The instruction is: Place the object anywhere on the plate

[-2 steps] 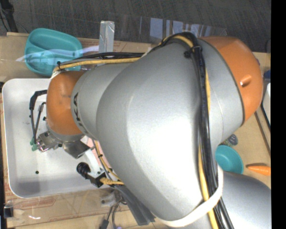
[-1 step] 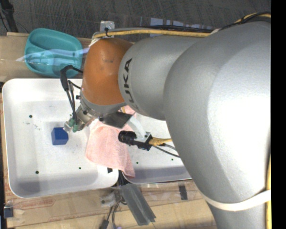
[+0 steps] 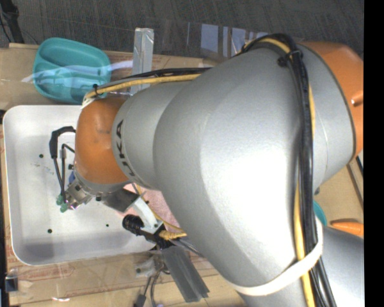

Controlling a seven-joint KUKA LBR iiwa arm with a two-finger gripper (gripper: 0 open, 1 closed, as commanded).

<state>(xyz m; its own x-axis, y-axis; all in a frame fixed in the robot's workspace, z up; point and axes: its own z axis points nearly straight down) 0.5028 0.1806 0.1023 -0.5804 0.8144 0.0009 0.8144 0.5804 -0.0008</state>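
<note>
My grey arm covers most of the view, and its orange band (image 3: 97, 142) hangs over the left white bin (image 3: 25, 171). Below the band the wrist ends in the gripper (image 3: 68, 201), low over the bin floor near its middle, with a small green bit at its tip. The arm's bulk hides how the gripper stands and whether anything is in it. A pink patch (image 3: 159, 208), possibly the plate, peeks out under the arm at the bin's right side. I cannot make out the object.
A teal plastic item (image 3: 70, 69) lies on the bench beyond the left bin's far edge. Black cables (image 3: 57, 149) loop beside the wrist. A grey bracket (image 3: 179, 274) sits at the bin's near edge. The arm hides the right bin.
</note>
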